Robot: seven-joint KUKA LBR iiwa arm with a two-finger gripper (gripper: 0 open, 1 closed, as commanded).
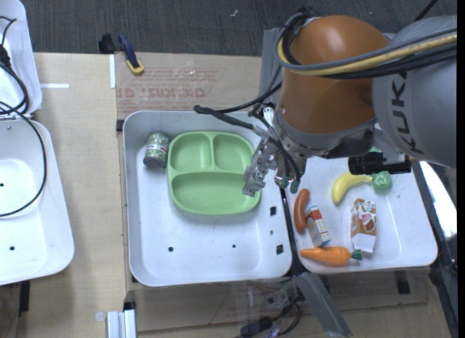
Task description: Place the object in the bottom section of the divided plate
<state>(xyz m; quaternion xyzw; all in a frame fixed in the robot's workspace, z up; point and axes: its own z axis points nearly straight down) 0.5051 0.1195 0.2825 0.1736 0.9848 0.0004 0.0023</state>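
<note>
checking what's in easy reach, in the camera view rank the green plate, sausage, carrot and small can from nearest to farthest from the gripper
1. green plate: the gripper hangs over its right rim, in the left bin.
2. sausage: just right of the gripper, in the right bin.
3. carrot: at the right bin's front edge.
4. small can: past the plate's left side.

The carrot and can are too close to call.
</note>
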